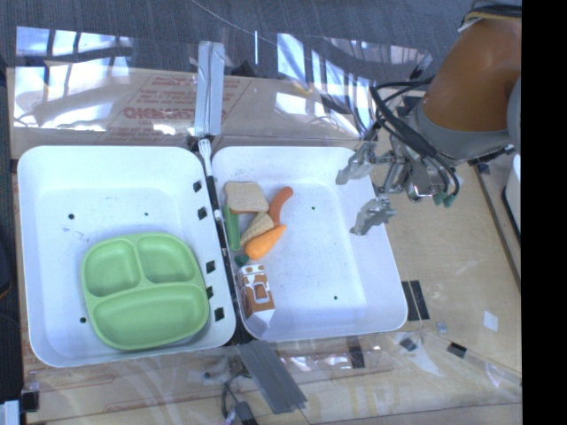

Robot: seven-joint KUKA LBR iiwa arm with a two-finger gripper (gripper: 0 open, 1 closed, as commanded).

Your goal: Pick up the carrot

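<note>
A small carton (257, 291) lies nearest in the right bin (372, 282). Beyond it, the orange carrot (266, 242) rests against bread slices (246, 198); it looks light, rigid and smooth, best gripped mid-body. The gripper (365, 191) hangs apart-fingered over the bin's right rim.

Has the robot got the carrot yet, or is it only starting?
Only starting. Nothing looks done: the carrot lies in the right bin among other toy food. In hand: the gripper hangs open above that bin's right side, holding nothing. Left: reach the carrot, grip it, lift it.
</note>
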